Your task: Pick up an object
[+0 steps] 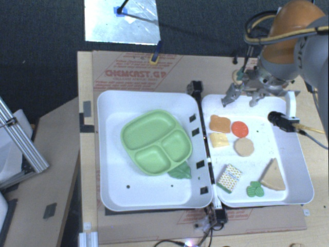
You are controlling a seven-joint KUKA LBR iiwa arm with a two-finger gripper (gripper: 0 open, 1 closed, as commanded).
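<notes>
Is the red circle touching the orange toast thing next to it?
Apart. In the camera view, a thin strip of white bin floor shows between the red circle and the orange toast.

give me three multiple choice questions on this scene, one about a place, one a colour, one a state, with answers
1. Where does the green divided tray lie?
A. in the left bin
B. in the right bin
C. on the bench outside the bins

2. What colour is the round disc beside the orange toast piece?
A. blue
B. red
C. black

3. How does the tool stand?
A. shut on the wedge-shaped piece
B. fingers apart above the right bin's far edge, nothing between them
C. pressed on the green tray

Answers:
1 A, the tray sits in the left bin.
2 B, the disc is red-orange.
3 B, the two fingers are spread over the right bin rim with nothing between them.
</notes>
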